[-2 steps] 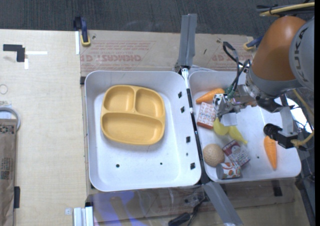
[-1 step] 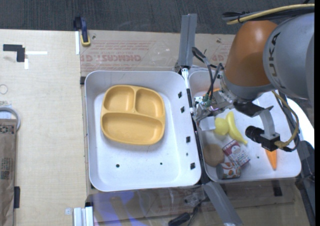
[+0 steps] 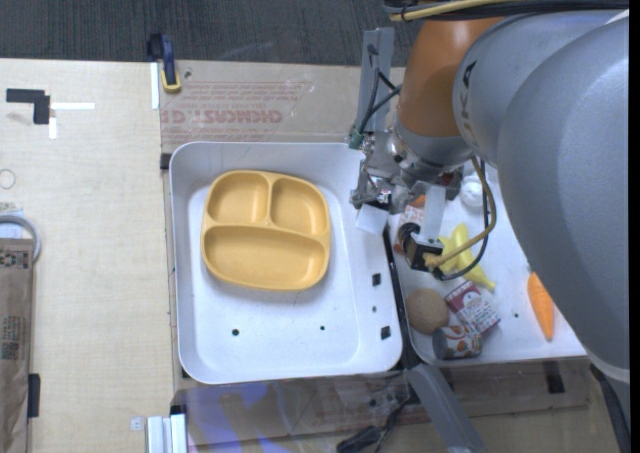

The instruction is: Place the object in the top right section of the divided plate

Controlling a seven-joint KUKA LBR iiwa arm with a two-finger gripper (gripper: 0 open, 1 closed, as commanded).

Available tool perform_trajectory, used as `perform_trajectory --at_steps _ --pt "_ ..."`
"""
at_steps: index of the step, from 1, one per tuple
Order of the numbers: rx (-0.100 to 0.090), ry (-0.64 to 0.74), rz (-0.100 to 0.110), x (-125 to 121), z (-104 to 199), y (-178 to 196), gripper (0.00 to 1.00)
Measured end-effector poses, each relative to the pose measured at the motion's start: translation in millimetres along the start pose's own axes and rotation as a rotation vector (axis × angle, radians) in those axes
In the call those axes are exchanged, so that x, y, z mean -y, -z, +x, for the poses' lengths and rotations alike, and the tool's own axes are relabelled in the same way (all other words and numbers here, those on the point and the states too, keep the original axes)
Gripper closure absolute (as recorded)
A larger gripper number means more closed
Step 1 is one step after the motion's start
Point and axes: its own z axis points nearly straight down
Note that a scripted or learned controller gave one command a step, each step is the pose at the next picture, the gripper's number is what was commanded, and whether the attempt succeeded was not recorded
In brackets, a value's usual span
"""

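Red print on the clear sheet point(image 3: 245, 101) lying on the cardboard past the left bin point(image 3: 190, 271): mirrored and upside down from here, large letters, looks like "CHEMCAT" or close, then more letters I can't make out; a smaller line under it too fine to read. Small carton point(image 3: 470, 309) in the right bin point(image 3: 510, 336): red and white printed face, wording too small. Brown packet point(image 3: 14, 271) at the far left edge: dark printed patch, unreadable. My own wrist carries white tags, blank from this angle.
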Motion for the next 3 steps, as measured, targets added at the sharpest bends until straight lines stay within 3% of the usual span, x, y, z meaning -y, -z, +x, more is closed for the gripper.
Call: perform_trajectory --at_steps 1,2,3 --pt "0.000 0.000 0.000 0.0 0.0 0.1 0.00" --pt "-0.001 0.147 0.000 -12.0 -39.5 0.1 0.00" --pt "-0.003 0.322 -0.001 32.3 -96.2 0.6 0.00"
